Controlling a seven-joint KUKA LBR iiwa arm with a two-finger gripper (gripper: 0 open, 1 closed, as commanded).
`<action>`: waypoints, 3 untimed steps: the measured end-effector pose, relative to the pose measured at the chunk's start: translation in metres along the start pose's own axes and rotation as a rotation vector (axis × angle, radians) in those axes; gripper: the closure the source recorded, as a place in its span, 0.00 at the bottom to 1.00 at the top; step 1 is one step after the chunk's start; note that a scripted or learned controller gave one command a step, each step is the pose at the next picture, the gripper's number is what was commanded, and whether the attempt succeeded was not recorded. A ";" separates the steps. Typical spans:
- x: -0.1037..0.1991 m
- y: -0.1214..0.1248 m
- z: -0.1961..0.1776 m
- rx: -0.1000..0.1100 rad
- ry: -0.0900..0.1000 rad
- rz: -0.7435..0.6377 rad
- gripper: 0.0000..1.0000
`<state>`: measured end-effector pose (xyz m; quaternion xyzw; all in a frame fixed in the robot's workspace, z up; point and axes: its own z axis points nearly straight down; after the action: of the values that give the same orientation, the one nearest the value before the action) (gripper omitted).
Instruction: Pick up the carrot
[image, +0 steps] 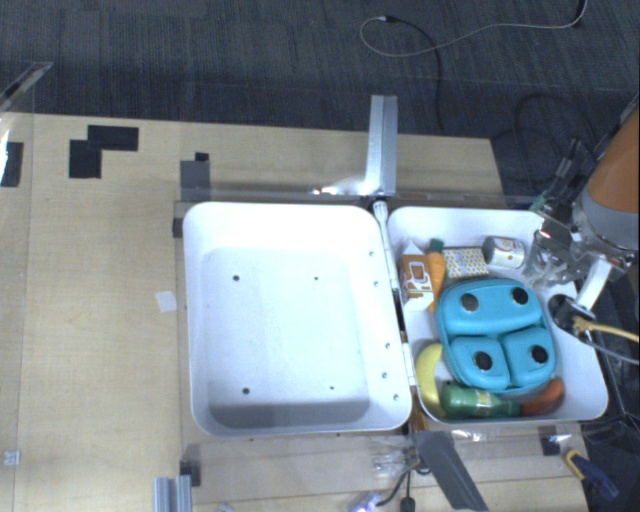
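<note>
Orange and small, the carrot (435, 266) stands near the back of your right bin (597, 395), just beside a brown packet (414, 277) at the divider and a speckled box (462, 263), with the blue tray (494, 334) just in front of it. Your gripper (560, 262) hangs over the bin's far right edge, well apart from the carrot, and you cannot tell how its fingers stand. Beside it on the surface lies the left bin (200, 330).

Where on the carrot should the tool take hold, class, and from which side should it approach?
Grip the carrot across its orange middle, coming straight down from above. It lies roughly lengthwise up the picture, wedged between the orange-and-white packet and the blue tray, so side approaches look blocked.
</note>
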<state>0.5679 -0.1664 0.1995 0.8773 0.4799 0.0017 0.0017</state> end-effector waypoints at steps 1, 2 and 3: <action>0.000 0.000 0.000 0.000 0.000 0.000 0.00; -0.051 -0.060 0.089 0.002 -0.001 0.174 0.00; 0.039 0.026 0.073 0.078 -0.057 0.438 0.00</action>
<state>0.6113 -0.1479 0.1263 0.9596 0.2776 -0.0413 -0.0193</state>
